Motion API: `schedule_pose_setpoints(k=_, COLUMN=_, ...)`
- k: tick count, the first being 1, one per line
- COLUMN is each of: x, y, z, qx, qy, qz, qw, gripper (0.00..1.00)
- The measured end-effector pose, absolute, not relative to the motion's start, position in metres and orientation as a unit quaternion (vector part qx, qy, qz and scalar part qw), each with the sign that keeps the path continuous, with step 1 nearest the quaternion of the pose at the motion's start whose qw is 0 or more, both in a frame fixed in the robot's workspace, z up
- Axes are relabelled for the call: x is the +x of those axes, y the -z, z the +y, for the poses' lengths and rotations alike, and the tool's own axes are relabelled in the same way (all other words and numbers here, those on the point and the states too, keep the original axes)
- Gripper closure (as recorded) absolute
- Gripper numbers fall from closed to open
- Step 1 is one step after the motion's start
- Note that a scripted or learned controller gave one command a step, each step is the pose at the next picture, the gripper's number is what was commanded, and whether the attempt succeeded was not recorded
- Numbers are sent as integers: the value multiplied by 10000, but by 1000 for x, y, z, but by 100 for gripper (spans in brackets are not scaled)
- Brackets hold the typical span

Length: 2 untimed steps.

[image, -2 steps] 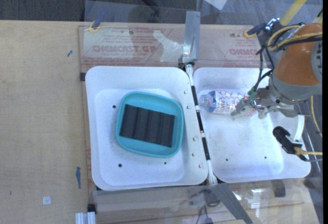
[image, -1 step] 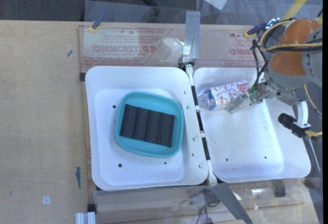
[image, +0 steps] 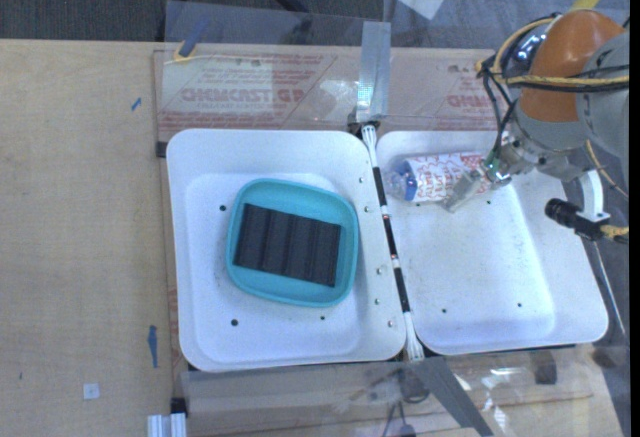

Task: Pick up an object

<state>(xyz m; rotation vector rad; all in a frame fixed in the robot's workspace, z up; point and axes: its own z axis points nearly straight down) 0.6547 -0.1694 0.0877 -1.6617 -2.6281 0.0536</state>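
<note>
Hovering gripper [image: 470,187] at the right bin's [image: 500,305] far edge | bottle [image: 432,177] lying just left, long axis left-right | grip state: cannot tell

We look down on a pale wooden tabletop [image: 80,225] bearing two shallow white bins side by side, the left bin [image: 190,255] touching the right bin [image: 560,315] along a central seam. A clear printed sheet [image: 250,90] lies flat behind them.
</note>
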Motion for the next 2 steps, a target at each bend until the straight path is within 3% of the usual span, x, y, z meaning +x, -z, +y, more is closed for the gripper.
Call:
schedule_pose_setpoints(k=1, x=653, y=-97, z=-175, qx=-5349, qy=-224, qz=-8445, qw=151, gripper=100)
schedule_pose_setpoints(k=2, x=662, y=-155, z=-128, qx=-6398, qy=-73, qz=-7685, qw=44, gripper=100)
